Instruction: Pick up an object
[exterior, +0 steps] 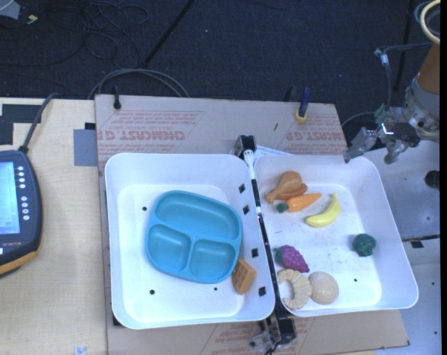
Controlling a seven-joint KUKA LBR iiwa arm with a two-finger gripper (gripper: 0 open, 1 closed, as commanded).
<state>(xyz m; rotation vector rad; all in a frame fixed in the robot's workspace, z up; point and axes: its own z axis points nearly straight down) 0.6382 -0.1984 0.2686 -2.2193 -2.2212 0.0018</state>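
Observation:
The right bin [390, 287] holds a brown drumstick-shaped toy [286, 186], a carrot [306, 203], a banana [325, 213], a green broccoli piece [365, 245], purple grapes [291, 257], a pale round biscuit [294, 289] and a cream ball [324, 288]. In the left bin [127, 287] lie a blue divided plate [194, 235] and a small tan cracker [243, 276]. My gripper [376, 151] hangs above the right bin's far right corner, open, with nothing between its fingers. It is well apart from all the toys.
Both bins rest on a cardboard sheet [209, 128]. A teach pendant [5, 205] with a lit screen lies on the bench at the far left. Cables run over the dark floor behind. A black divider clip [246, 145] joins the bins at the back.

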